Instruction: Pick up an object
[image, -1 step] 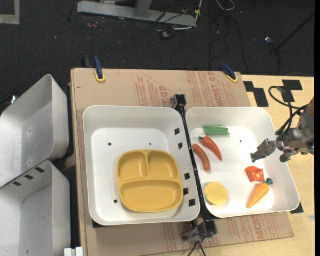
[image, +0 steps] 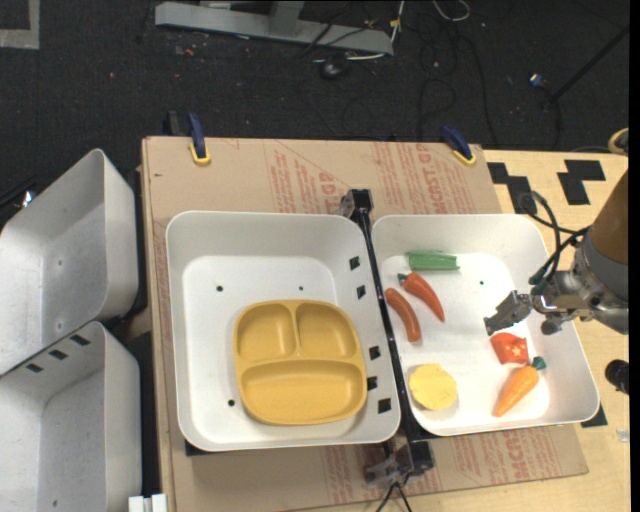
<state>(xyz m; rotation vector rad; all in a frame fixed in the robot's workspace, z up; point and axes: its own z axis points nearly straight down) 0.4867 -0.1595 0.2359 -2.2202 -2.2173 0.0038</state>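
Where arm cut off at rt, tool (image: 503, 318) state unclear, above red pepper (image: 511, 348).

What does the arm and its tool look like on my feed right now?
The arm is grey with an orange band above the wrist. Black cables loop along its near side. The tool is dark grey to black with a metallic silver mount behind it.

Small red toy pepper (image: 511, 348) in right bin, beside carrot (image: 517, 389).
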